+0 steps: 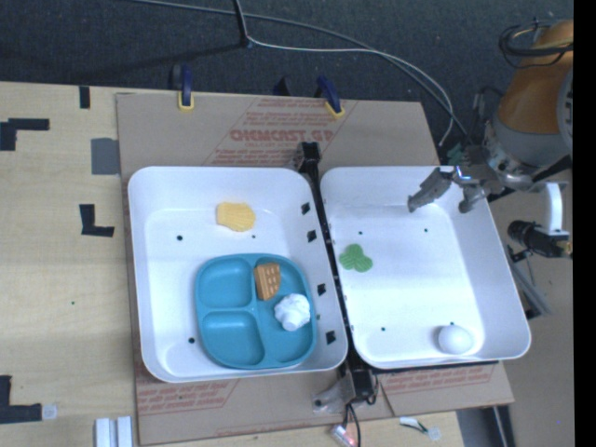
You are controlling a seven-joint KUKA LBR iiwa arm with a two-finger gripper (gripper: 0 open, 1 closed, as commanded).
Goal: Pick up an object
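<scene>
Camera view, task status: not begun as far as visible. Gripper at upper right of right bin, above rim zone, fingers spread, nothing between them. Candidate objs, right bin: green leafy piece near left wall; white ball at near right corner, well apart from gripper. Left bin: yellow food piece on bin floor; blue divided tray w/ brown waffle-like piece in upper right compartment, white crumpled item on divider beside it. Done: none judged. Left: choose obj, descend, close, lift. Nearest pick by judgement: green piece.
</scene>
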